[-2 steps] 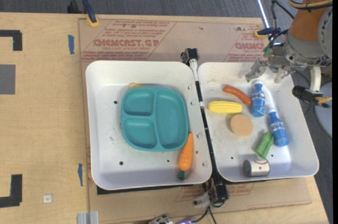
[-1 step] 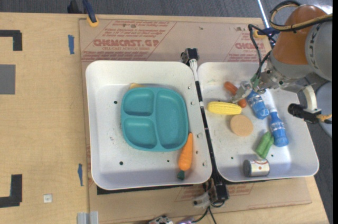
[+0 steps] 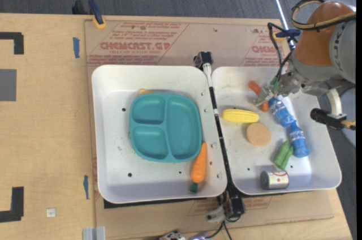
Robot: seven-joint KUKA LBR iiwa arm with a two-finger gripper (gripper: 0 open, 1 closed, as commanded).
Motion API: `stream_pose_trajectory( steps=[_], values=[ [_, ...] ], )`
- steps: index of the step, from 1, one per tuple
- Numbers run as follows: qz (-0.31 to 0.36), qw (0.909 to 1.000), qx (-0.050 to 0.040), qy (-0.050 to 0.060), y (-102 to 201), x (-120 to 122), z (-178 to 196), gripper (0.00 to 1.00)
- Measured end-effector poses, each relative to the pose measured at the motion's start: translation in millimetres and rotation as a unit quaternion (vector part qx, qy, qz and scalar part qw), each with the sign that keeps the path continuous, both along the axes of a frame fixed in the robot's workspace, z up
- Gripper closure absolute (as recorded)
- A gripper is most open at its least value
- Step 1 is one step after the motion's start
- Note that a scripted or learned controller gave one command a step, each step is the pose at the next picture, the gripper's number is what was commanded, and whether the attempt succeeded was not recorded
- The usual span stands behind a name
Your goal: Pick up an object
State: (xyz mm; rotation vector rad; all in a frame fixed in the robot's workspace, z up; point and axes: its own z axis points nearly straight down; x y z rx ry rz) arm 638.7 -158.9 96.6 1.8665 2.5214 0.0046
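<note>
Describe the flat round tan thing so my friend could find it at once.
Look in the right-hand white bin. Near its middle, just below the yellow corn cob, lies a tan disc. It is the only flat, round, plain-coloured piece there; its neighbours are long or brightly coloured.

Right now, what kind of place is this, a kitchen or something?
Probably a robot lab, not a kitchen: a robot arm reaches over two white bins holding toy food like a corn cob and carrot.

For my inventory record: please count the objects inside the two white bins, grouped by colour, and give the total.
Teal: 1, divided plate
Orange: 2, toy carrot; small orange piece
Yellow: 1, toy corn
Tan: 1, round disc
Blue: 1, crushed bottle
Green: 1, green piece
Silver: 1, small can
Total: 8
</note>
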Motion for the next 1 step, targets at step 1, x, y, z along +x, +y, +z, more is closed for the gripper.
stream_pose_trajectory(
  steps=[1],
  values=[
    [-0.019, 0.9998, 0.0, 0.001, 44.1, -0.8, 88.4, 1.0]
  ],
)
